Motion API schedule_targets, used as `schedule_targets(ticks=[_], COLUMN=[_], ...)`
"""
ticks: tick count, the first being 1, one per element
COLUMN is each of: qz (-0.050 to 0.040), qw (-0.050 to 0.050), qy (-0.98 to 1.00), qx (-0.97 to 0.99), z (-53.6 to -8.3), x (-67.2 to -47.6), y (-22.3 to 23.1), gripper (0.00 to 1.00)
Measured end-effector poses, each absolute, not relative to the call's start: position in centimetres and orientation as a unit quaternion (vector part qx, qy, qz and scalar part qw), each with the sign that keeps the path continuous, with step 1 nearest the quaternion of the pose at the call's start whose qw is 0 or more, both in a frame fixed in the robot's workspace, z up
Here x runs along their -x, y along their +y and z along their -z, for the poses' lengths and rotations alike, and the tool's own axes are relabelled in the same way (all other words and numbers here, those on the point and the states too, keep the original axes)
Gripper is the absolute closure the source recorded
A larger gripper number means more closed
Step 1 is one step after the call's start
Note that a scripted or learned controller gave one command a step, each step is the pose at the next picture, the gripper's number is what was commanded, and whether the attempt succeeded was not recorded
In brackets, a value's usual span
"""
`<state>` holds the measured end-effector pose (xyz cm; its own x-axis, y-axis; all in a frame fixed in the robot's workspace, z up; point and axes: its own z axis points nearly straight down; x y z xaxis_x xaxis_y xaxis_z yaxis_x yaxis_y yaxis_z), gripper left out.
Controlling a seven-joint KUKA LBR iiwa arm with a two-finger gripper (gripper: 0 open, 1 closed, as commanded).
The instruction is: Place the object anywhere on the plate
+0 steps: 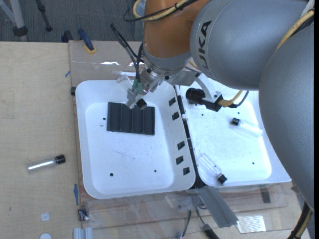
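Observation:
A black ridged plate (131, 119) lies flat in the upper part of the left bin (99, 178). My gripper (135, 94) hangs just over the plate's far edge, fingers pointing down and to the left. A small clear vial (138, 97) with a black cap sits between the fingers, and the gripper is shut on it. The cap end points down and touches or nearly touches the plate's top edge. The arm's wrist hides the bin's far right corner.
Two more clear vials with black caps lie in the right bin (264, 168): one vial (244, 126) at its upper right, another vial (213, 168) near its front left. A fourth vial (46, 163) lies on the wooden bench left of the bins. Black clips line the divider (182, 146).

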<state>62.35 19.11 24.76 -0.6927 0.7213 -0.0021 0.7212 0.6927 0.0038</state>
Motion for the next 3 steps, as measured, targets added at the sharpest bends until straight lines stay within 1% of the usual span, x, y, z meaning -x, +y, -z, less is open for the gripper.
schedule_targets(ticks=[1,2,3], qz=[-0.0018,-0.0009,-0.0013], qw=[0.003,0.001,0.004], qy=[0.995,0.995,0.966], qx=[-0.097,0.099,0.260], z=[-32.8,-32.9,-43.7], x=[-60.0,-57.1,-53.8], y=[20.7,22.6,22.6], gripper=[1.00,1.00,1.00])
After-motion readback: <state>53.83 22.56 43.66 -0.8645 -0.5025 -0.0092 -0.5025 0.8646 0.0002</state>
